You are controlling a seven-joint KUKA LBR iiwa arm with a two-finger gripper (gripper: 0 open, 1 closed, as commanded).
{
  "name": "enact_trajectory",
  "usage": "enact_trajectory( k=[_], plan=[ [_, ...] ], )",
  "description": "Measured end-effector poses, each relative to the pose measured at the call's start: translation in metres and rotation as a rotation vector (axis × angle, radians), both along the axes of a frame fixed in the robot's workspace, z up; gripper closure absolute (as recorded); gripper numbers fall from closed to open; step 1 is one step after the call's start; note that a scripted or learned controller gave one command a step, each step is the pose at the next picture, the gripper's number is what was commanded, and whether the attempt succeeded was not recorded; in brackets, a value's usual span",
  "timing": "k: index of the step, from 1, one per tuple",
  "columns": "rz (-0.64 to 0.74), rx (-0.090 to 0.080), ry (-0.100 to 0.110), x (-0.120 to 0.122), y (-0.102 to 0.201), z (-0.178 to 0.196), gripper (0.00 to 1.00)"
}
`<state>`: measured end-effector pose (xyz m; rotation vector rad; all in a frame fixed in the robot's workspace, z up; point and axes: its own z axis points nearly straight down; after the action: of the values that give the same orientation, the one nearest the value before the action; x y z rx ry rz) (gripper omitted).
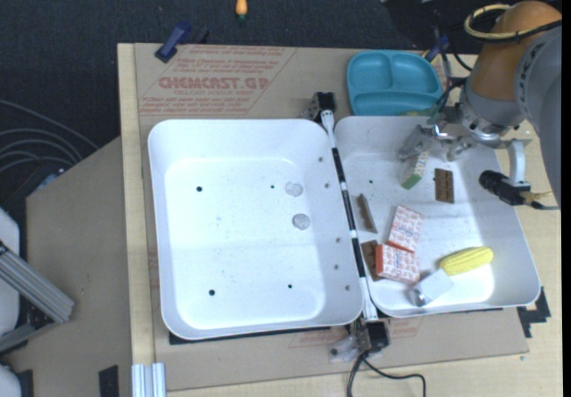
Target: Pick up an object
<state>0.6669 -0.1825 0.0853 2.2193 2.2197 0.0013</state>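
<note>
My gripper (417,149) hangs low over the back of the right bin (508,235), reaching in from the right. A small green piece (412,178) lies just in front of it, close to its tip; I cannot tell whether they touch. A brown block (443,184) lies right of the green piece. Further forward are a red-and-white packet (405,229), a second one (398,262), a yellow corn cob (466,260) and a grey-white piece (432,288). Two brown bars (363,210) lie along the bin's left wall.
The left bin (178,208) holds two small grey discs (293,189). A teal divided tray (393,83) sits behind the right bin. A blue object (172,43) lies at the board's back left corner, and a small orange object (241,3) lies on the floor.
</note>
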Motion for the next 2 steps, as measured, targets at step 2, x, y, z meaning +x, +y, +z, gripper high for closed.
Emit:
enact_trajectory(
  k=[2],
  plan=[
    [0.001, 0.001, 0.001, 0.000, 0.023, 0.000, 0.00]
  ],
)
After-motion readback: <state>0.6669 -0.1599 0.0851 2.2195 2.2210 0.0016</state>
